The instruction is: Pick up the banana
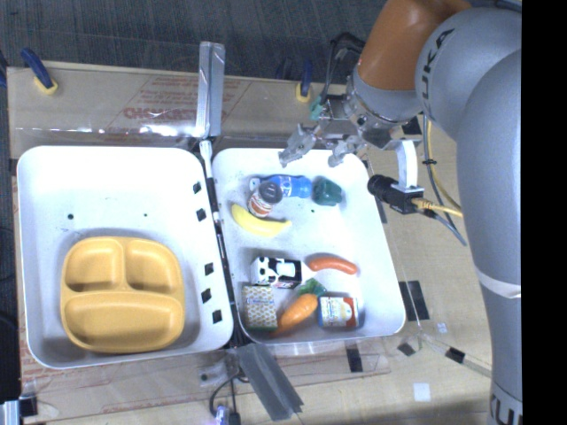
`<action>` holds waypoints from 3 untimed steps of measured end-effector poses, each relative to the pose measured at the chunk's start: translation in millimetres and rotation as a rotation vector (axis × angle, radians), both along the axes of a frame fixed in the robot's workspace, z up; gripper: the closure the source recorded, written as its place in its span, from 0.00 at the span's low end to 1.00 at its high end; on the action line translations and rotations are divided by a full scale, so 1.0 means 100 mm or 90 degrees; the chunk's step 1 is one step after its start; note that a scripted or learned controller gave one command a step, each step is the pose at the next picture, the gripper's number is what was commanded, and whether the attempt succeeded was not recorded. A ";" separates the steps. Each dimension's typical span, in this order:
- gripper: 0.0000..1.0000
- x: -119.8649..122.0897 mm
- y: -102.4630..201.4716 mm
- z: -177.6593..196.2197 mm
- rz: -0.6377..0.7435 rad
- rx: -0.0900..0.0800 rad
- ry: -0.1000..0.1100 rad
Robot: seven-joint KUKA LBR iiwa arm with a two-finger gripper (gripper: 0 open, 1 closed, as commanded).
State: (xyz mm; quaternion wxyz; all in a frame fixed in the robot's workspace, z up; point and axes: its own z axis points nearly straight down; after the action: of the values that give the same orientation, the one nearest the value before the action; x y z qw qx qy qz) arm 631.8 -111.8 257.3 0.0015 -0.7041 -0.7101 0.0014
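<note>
Near the frame's centre, in the right bin (376, 264), we see the banana (258, 220) lying beside a bottle (276, 189) (crowding one side), while the hand (321, 151) hovers above, open and empty.

The bottle (279, 189) overlaps the banana (259, 222) — the arm (478, 104) is cut off at the top edge.

Brightness: even, fairly bright overhead light.
Glare: white bins (292, 171) near blown out; sheen on plastic sheet (159, 104) behind them.
Shadows: soft, short, beside yellow tray (121, 292).
Focus: moderately soft throughout; small labels unreadable.
Background: dark at top.
</note>
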 end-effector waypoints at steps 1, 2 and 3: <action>0.00 -0.10 -0.33 0.40 0.027 0.000 -0.002; 0.00 0.25 0.02 -0.75 0.132 0.000 -0.001; 0.00 -0.66 0.09 -1.56 0.318 0.002 0.000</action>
State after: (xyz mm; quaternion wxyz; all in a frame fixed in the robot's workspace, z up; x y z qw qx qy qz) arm 565.8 -102.4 101.4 0.0020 -0.5070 -0.8620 0.0005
